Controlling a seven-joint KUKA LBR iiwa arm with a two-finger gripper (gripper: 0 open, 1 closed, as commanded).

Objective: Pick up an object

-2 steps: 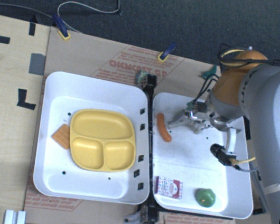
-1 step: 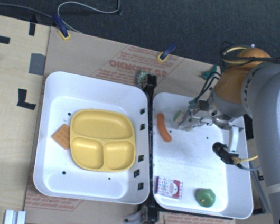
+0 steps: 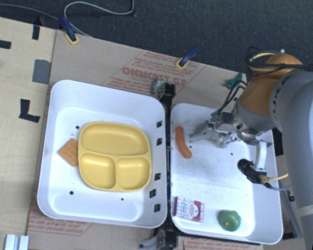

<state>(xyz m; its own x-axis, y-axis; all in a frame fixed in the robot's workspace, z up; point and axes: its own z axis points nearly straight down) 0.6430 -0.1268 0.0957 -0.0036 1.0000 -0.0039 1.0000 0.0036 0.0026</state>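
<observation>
So here's my overhead view right now. The arm [image 3: 302,117] comes in from the right side of the frame, grey body with the orange band [image 3: 261,92] above the wrist, and the gripper [image 3: 200,134] is down inside the right bin [image 3: 210,229], up near its far wall. I honestly can't tell how the gripper is set from this angle, the metal bits all blur together, and I see nothing held by it.

Closest thing to the gripper is the little orange sausage-looking piece [image 3: 183,142], just beside the tip on its left and a touch toward the camera, lying near the divider between the bins. They look apart, but it's tight enough that I wouldn't swear to it.

Well toward the near edge from the gripper, there's a small red and white packet [image 3: 188,209] lying flat, and off to that packet's right a green round thing [image 3: 229,220], maybe a lime or a pepper, near the bin's front corner.

Way over to the gripper's left, in the left bin [image 3: 59,134], a yellow divided plate [image 3: 115,156] sits in the middle, with a tan waffle-textured cracker [image 3: 69,151] tucked against its left side.

Both bins sit on a cardboard sheet [image 3: 142,71] on the bench.
</observation>
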